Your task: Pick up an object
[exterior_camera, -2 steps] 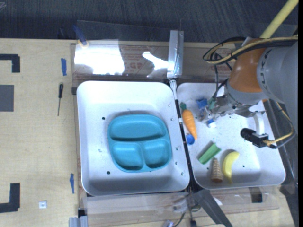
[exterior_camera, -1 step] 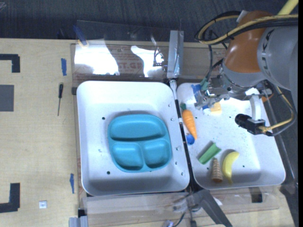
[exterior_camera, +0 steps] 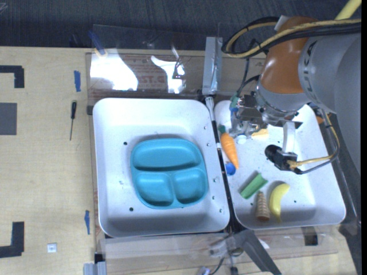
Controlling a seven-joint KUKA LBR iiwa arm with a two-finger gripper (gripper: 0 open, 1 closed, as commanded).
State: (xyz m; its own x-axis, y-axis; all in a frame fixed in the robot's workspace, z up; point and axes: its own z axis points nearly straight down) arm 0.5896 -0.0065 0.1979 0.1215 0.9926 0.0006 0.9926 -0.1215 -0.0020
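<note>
The right bin (exterior_camera: 321,211) holds an orange carrot (exterior_camera: 229,146) along its left wall, with a small blue piece (exterior_camera: 230,168) just below it. Nearer the front lie a green block (exterior_camera: 252,185), a yellow banana (exterior_camera: 278,198) and a brown ridged piece (exterior_camera: 262,206). My gripper (exterior_camera: 243,126) hangs low over the bin's back left part, just above and right of the carrot's top end. A small pale yellow thing (exterior_camera: 261,133) peeks out beside it. Nothing shows as held.
The left bin (exterior_camera: 109,119) holds a blue divided plate (exterior_camera: 169,172). A metal divider (exterior_camera: 211,73) stands behind where the bins meet. The grey arm with its orange band (exterior_camera: 287,67) covers the right bin's back right. A screwdriver (exterior_camera: 73,116) lies on the bench at left.
</note>
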